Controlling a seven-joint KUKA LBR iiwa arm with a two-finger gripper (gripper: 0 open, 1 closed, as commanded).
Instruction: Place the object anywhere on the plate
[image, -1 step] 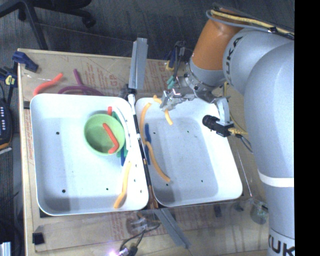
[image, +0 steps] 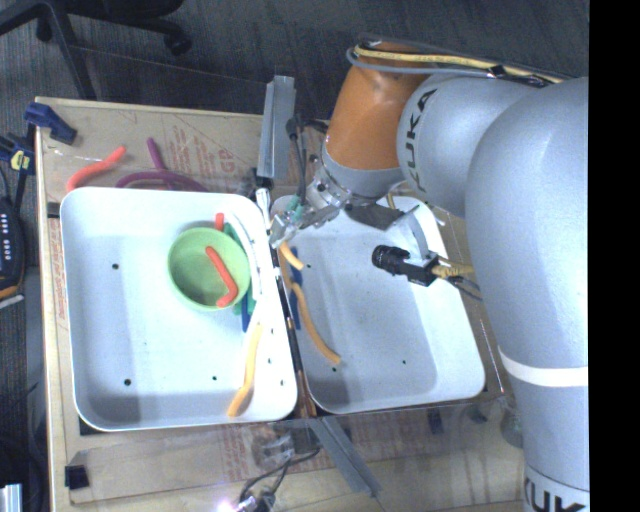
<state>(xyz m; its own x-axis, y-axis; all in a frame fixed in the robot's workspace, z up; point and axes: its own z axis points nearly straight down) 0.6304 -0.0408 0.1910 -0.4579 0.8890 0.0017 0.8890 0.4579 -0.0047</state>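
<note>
A green plate (image: 200, 262) lies in the left bin (image: 120, 340), toward its right side. On the plate rests a bent red strip (image: 228, 272), reaching from the middle to the lower right rim. My gripper (image: 284, 224) hangs over the wall between the two bins, just right of and above the plate. It is small, partly hidden by the wrist, and what it may hold is not visible. A short red piece (image: 220, 221) sits at the plate's upper rim.
Green and blue strips (image: 243, 300) lie along the plate's right edge. A yellow strip (image: 246, 372) rests low in the left bin. Orange-yellow strips (image: 312, 325) lie at the left side of the right bin (image: 400, 350). A black cable plug (image: 400, 262) hangs over that bin.
</note>
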